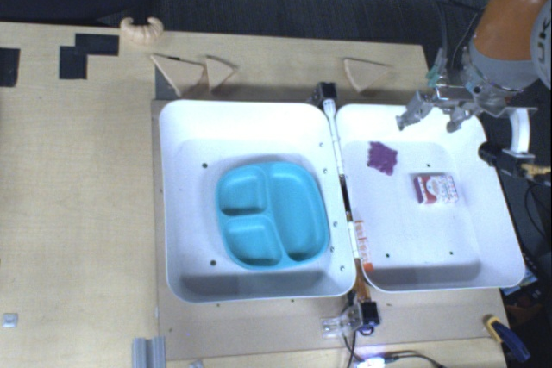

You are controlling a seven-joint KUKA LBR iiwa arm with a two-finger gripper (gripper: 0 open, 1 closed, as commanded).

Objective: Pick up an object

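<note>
Glossy three-compartment blue tray (pixel 272 214), crumpled purple scrap (pixel 382 157), small red packet (pixel 434 188).

Left bin (pixel 181 185): white, holding a turquoise-blue divided tray (pixel 272 214). Right bin (pixel 483 258): white, holding a purple object (pixel 382 157) and a red-and-white printed packet (pixel 434 188). Bench (pixel 78 211): pale wood tone. Arm (pixel 511 21): orange band, grey below.
</note>
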